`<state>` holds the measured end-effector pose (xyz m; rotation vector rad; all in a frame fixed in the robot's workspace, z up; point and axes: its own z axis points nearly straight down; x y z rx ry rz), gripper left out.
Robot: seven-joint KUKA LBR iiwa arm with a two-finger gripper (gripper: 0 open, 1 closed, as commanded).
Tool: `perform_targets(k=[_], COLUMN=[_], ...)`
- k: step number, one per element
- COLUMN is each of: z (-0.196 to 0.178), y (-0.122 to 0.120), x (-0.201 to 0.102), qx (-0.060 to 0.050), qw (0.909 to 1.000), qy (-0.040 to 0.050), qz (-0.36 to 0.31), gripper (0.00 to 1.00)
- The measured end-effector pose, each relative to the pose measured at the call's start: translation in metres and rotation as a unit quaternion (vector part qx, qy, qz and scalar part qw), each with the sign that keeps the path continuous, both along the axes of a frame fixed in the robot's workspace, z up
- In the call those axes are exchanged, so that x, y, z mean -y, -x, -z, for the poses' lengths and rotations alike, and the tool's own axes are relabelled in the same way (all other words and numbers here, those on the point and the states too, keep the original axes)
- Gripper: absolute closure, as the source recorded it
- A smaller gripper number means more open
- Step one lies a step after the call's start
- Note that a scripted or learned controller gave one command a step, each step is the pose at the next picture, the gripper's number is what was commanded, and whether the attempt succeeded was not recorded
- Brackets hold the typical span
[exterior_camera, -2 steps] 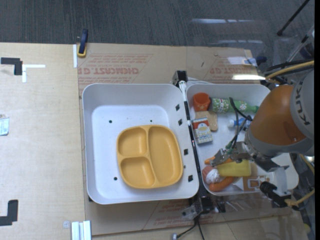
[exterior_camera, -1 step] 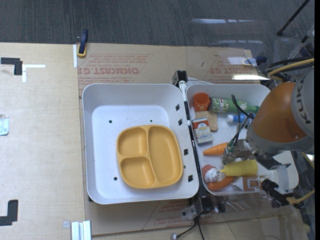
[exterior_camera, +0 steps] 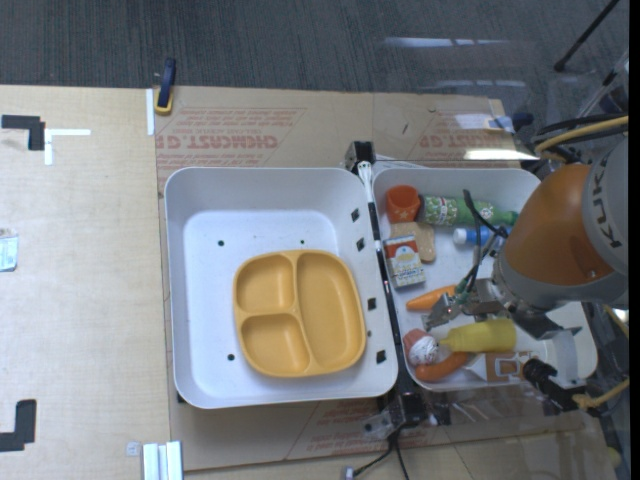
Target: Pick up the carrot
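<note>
The carrot (exterior_camera: 430,297) is a small orange taper lying across the middle of the right bin (exterior_camera: 520,183), thin end toward the divider. My gripper (exterior_camera: 444,311) hangs low over the bin right at the carrot's thick right end, and its dark tip sits just below and against the carrot. The grey arm with its orange band (exterior_camera: 555,238) reaches in from the right and covers the bin's right half. The carrot rests on the bin floor.
Crowded around the carrot are a yellow bottle (exterior_camera: 482,336), a red sausage (exterior_camera: 440,367), a red-white ball (exterior_camera: 421,348), a small carton (exterior_camera: 405,261), an orange cup (exterior_camera: 403,203) and a green can (exterior_camera: 444,209). The left bin (exterior_camera: 200,268) holds a yellow divided plate (exterior_camera: 298,311).
</note>
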<state>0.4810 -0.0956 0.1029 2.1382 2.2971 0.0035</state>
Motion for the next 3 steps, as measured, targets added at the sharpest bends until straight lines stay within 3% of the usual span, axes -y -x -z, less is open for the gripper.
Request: perform_targets(k=[1,2,3], z=[0.012,0.012,0.012], y=[-0.057,-0.061,-0.073], x=[0.017,0.009,0.031], qx=[-0.003,-0.005,-0.004], qw=[0.9782,0.8924,0.8611], qy=[0.0004,0.0002,-0.0001], qz=[0.208,0.451,0.508], gripper=[0.00,0.00,0.00])
